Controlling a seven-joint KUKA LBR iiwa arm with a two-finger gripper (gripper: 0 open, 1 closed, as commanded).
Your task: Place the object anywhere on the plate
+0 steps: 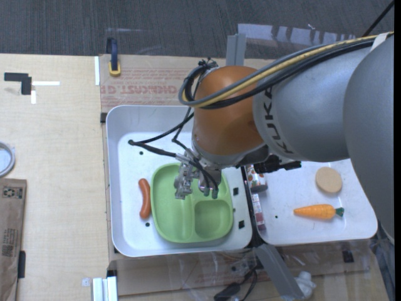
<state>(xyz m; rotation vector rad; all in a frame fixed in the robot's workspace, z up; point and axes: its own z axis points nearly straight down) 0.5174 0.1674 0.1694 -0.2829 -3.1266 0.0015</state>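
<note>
The grey KUKA arm with its orange wrist band (229,115) reaches in from the right and hangs over the left white plastic bin (119,168). Its two-finger metal gripper (197,185) points down above the light green divided plastic plate (172,224), over the plate's upper half, near the ridge that splits the plate into compartments. Whether the gripper is spread or closed cannot be told at this slant, since the metal parts blur together against the green. Nothing can be made out between its tips.

To the left of the gripper, just beyond the plate's left rim, lies a small orange-red toy sausage (145,199). It rests lengthwise on the white floor of the bin, close beside the plate but not on it. The plate's lower right compartment, below and slightly right of the gripper, shows bare green.

Black cables (156,148) run from the wrist out to the upper left of the gripper, across the bin floor.

To the right of the gripper, past the divide between the bins, the second white bin (351,231) holds an orange toy carrot with a green tip (318,212) and, above it, a round tan disc like a biscuit (328,180). Both sit well apart from the gripper. A small dark red object (255,182) sits at the seam between the bins, just right of the gripper; its kind is unclear.
</note>
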